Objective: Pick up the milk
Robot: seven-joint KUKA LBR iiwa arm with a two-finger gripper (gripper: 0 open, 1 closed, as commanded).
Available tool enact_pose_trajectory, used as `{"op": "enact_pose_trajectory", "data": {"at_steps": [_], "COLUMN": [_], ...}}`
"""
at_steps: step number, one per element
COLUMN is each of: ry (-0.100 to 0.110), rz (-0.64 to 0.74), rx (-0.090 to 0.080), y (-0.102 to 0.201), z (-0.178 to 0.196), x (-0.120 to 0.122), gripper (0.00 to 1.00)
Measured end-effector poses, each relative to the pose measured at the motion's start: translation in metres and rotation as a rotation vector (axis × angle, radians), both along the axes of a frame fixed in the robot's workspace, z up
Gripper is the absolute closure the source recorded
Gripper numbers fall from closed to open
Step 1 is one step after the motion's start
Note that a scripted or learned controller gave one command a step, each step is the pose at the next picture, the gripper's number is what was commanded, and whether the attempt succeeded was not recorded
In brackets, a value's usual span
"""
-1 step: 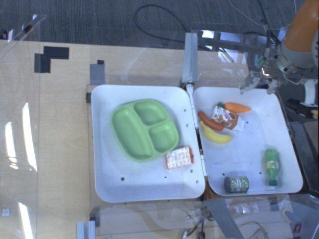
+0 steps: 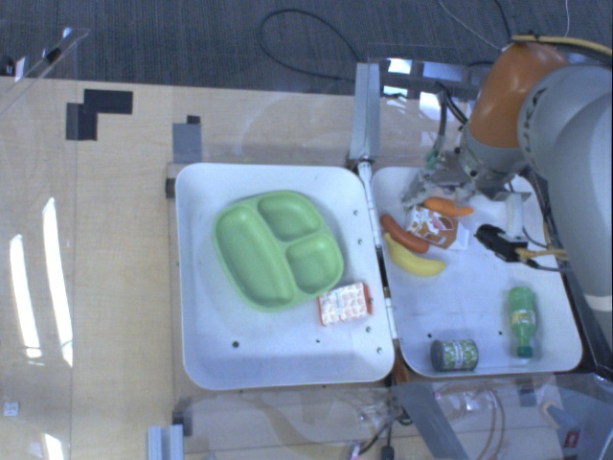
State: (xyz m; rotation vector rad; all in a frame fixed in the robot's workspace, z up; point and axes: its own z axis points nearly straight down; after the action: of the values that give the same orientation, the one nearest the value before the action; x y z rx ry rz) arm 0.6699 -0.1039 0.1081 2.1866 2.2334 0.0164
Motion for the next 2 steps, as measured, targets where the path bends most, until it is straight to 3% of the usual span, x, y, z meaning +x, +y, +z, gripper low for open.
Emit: {"op": "enact_pose_trajectory", "data": {"at_steps": [1,2], "ry": [-0.009,-0.012], "rz": [-0.058,-0.146], "rx": [0.001,0.005], "y": [0.002,-0.007], "z": [-0.012,-0.012], "x": [-0.064,-0.093], "gripper": [0.0,0.0]}}
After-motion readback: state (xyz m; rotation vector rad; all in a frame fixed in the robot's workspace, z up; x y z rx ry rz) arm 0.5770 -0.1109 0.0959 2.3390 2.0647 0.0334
